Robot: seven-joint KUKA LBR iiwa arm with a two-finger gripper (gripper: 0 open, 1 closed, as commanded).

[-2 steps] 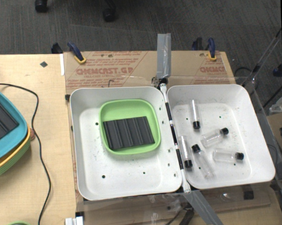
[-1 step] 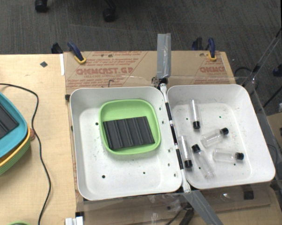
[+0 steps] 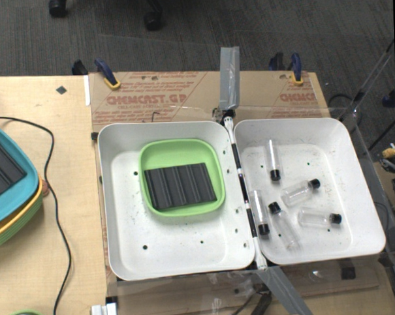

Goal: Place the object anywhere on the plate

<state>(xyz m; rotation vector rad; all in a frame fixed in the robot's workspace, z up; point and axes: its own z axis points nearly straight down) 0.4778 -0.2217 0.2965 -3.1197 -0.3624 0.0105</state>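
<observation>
You see two white bins: the left bin (image 3: pixel 123 255) holds one green plate (image 3: pixel 181 177) with a dark ribbed insert; the right bin (image 3: pixel 354 153) holds five clear black-capped tubes (image 3: pixel 273 160). Far cardboard (image 3: pixel 149 97) reads "CHEMCAST GP".

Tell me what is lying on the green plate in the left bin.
A dark ribbed mat lies flat on the green plate, covering most of its floor. Whatever is beneath the mat is hidden. The capped clear tubes are all in the right bin.
</observation>
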